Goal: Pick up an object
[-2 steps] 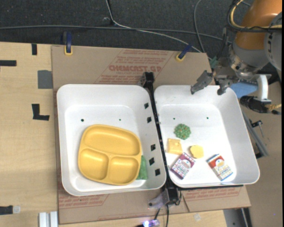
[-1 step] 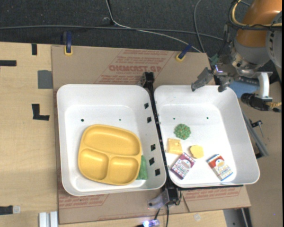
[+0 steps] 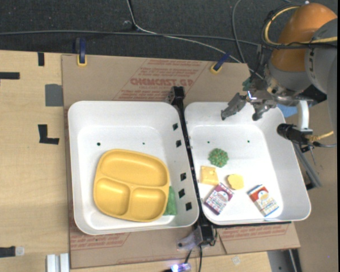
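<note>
My gripper [image 3: 245,111] hangs above the far edge of the right bin [image 3: 283,152], fingers spread apart and nothing between them. Below it in that bin lie a green broccoli-like piece [image 3: 218,156], a yellow-orange cheese wedge [image 3: 208,175], a small yellow round piece [image 3: 235,181], a purple snack packet [image 3: 218,199] and a red and white packet [image 3: 263,200]. All of them are well nearer the front than the gripper.
The left bin [image 3: 85,129] holds a yellow divided tray [image 3: 131,185] with a green item [image 3: 171,202] tucked at its right side. A black divider [image 3: 184,152] runs between the bins. Cables cross the dark background at the back.
</note>
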Robot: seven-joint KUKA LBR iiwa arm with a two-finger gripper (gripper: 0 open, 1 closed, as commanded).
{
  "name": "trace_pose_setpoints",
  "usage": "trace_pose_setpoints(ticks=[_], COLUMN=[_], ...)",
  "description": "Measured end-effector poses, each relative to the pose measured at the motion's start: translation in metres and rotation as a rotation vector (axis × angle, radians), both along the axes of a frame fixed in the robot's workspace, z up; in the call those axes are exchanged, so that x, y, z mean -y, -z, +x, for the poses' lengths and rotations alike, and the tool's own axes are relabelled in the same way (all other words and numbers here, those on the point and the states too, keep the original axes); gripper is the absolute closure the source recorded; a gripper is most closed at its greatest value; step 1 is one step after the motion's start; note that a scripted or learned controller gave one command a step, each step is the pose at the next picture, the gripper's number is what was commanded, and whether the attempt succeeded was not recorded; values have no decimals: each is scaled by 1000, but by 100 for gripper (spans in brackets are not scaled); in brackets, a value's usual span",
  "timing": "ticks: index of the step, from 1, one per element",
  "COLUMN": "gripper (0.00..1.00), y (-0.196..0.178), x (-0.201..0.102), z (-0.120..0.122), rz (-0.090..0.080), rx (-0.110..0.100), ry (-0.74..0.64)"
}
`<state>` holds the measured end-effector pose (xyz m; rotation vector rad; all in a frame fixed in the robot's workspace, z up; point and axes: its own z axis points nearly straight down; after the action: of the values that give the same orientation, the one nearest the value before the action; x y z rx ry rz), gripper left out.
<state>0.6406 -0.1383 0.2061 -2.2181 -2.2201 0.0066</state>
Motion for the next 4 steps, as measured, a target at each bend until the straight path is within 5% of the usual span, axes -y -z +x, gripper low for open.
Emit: trace_pose_setpoints(ticks=[2,3,4], gripper=[0,100,100], y=[96,82,29], x=[-5,-6,0], z=[13,14,7], rz=[0,0,0], rx=[0,3,9], ry=[-2,-3,0])
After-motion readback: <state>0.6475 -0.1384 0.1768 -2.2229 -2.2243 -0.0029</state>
